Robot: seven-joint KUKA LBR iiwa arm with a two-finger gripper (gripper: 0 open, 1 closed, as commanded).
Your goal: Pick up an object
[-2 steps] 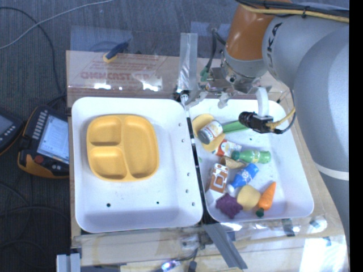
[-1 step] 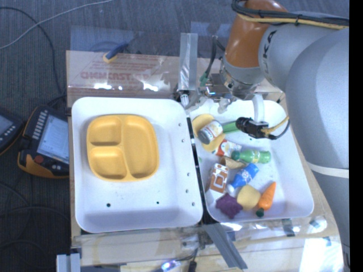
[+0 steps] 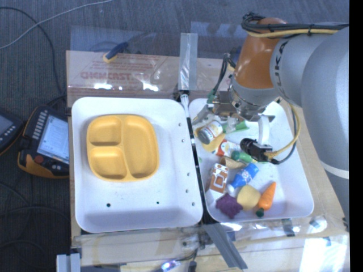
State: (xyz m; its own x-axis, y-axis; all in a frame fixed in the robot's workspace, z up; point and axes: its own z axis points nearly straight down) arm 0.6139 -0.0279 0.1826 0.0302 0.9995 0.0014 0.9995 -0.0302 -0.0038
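My gripper [image 3: 228, 119] hangs low over the far left part of the right bin [image 3: 295, 200], under the orange wrist band. Just to its lower left lies a small yellow jar [image 3: 209, 133] with a white lid, close to the gripper or touching it. Nearer the front of the bin sit a green item [image 3: 245, 157], a blue bottle [image 3: 244, 176], an orange carton [image 3: 219, 179], a purple grape bunch [image 3: 228, 206], a yellow lemon [image 3: 248, 196] and a carrot [image 3: 267, 194].
The left bin [image 3: 136, 208] holds a yellow divided plate [image 3: 121, 147]. A raised rim [image 3: 193, 152] separates the two bins. A teach pendant [image 3: 45, 143] lies to the left of the bench. The arm's grey body covers the right side.
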